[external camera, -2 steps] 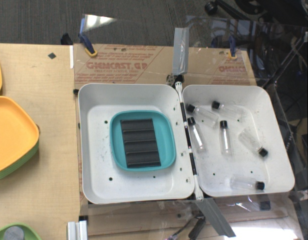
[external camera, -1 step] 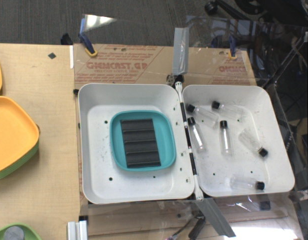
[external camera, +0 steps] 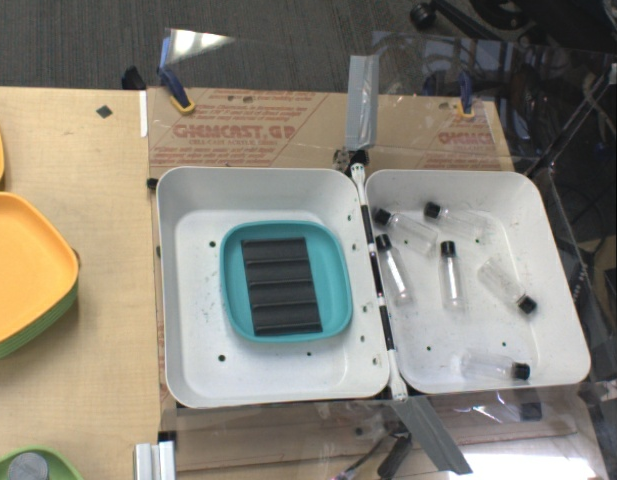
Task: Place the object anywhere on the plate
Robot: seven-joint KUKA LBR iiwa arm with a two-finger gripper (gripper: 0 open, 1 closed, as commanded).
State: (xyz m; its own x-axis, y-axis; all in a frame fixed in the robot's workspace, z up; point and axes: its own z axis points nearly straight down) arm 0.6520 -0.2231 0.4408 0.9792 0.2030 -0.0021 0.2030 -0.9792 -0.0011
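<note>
A teal square plate with a dark ribbed insert lies in the middle of the left white bin. Several clear plastic vials with black caps lie scattered in the right white bin: one upright-looking vial near the middle, one along the bin's left wall, one above it, one toward the right and one near the front edge.
Stacked orange plates sit on the wooden bench at the far left. A cardboard sheet lies behind the bins, with a grey bracket standing at the bins' joint. A green round item peeks in at the bottom left corner.
</note>
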